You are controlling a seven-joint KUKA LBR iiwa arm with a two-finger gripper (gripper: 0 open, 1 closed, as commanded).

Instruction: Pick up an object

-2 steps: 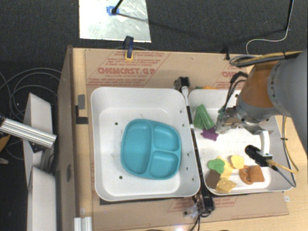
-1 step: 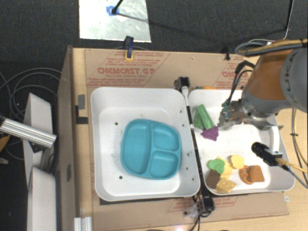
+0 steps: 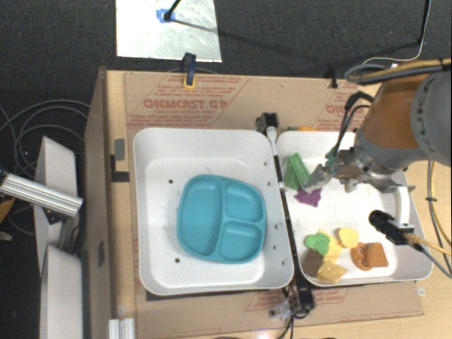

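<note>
Single arm in from the right, wrist over the right-hand bin [image 3: 367, 280]. Tool [image 3: 321, 177] sits low over the bin's far-left part, just beside a green block [image 3: 295, 169] leaning near the divider and a flat purple piece [image 3: 308, 197] lying close in front of it. Cannot tell how wide the tool is open: the wrist hides its tip, and nothing can be seen in its grip. Candidate objects all lie in the right-hand bin: besides the green and purple pieces, a cluster near the front edge holds a small green piece [image 3: 318, 243], a yellow piece [image 3: 347, 237], a brown piece [image 3: 311, 261], a pale yellow block [image 3: 330, 270] and an orange-brown piece [image 3: 370, 256]. Left-hand bin [image 3: 159, 161] holds a teal divided plate [image 3: 221, 217], well apart from the tool. Both bins stand on the cardboard-covered table [image 3: 191, 97]. Judgement: approach made, likely aimed at the green or purple piece; grasp unconfirmed, and the lift is not yet done. Every object appears to rest on the bin floor.
</note>
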